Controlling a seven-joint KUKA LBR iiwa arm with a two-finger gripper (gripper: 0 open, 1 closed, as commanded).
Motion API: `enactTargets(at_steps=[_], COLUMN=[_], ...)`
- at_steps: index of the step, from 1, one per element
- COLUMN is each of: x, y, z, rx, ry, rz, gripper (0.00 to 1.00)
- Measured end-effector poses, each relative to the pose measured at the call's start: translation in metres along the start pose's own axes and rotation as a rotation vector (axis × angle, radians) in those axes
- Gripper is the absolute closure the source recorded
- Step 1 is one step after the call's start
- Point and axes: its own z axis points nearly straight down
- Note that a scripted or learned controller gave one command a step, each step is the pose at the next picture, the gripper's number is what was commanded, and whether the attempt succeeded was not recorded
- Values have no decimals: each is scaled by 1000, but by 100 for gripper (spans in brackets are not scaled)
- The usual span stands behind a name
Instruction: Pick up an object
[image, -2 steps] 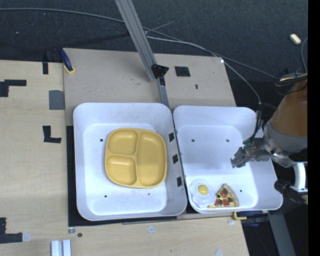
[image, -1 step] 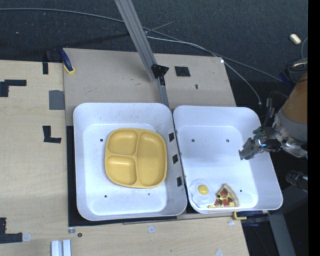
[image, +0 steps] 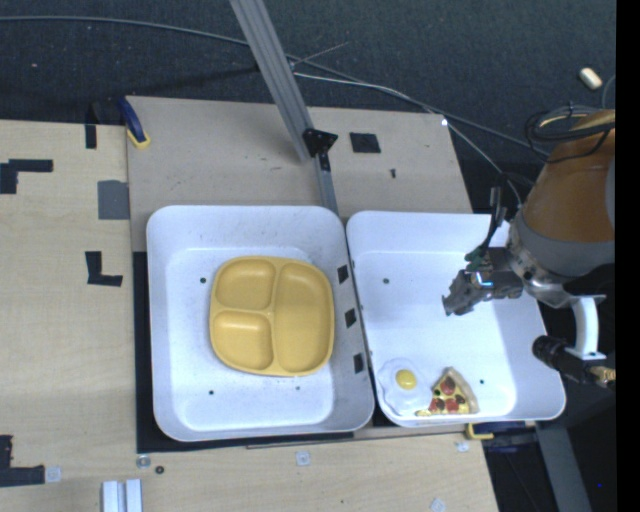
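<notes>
Claw (image: 462, 298) hangs over the right bin (image: 420, 240) mid-floor, can't tell its grip. Fried egg (image: 403, 380) and pizza slice (image: 452, 394) sit by the bin's near edge, probably slid there.

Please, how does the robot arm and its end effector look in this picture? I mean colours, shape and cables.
The arm is thick and rounded, grey with a broad orange band above the wrist. The end effector is small, dark and blocky, with a faint blue spot on its body. Thin black cables loop along the wrist.
</notes>
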Motion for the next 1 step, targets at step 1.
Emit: enactTargets(at_steps=[1], x=[46], y=[4], z=[-3], rx=[0], ry=[0], rz=[1], gripper=[100])
